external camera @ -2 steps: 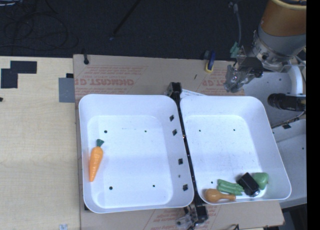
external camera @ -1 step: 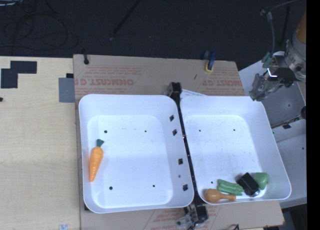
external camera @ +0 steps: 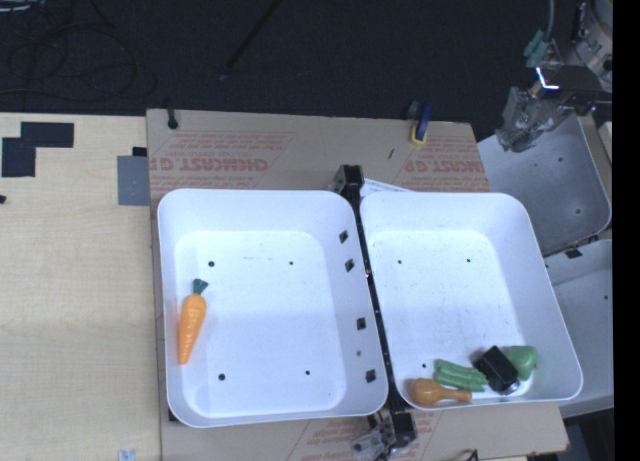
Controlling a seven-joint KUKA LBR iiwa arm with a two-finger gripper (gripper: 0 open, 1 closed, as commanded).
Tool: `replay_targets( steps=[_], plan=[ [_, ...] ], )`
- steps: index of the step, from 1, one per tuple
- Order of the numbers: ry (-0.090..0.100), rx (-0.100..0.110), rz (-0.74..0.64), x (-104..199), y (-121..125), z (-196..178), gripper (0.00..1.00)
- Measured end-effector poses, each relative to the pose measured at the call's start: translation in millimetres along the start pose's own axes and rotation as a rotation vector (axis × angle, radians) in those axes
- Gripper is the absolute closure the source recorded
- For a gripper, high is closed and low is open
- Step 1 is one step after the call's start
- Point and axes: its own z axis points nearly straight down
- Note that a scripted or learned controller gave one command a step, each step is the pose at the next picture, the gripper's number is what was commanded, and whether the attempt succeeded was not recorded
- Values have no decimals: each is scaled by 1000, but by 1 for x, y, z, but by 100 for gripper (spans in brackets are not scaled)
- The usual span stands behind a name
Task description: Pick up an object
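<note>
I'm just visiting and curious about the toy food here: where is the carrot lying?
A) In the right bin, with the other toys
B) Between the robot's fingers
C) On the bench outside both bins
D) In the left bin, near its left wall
D: the carrot lies alone in the left bin, close to its left wall, far from the gripper at the upper right.

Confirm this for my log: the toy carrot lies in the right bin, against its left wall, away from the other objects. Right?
Not quite. The camera view shows the carrot in the left bin, against its left wall. It does lie away from the other objects, which cluster in the right bin.
</note>
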Motion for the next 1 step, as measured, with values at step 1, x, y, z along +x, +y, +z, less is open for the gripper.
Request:
replay_targets(
  steps=[1],
  plan=[
    [4,5,-9,122,14,-54,100]
  ],
)
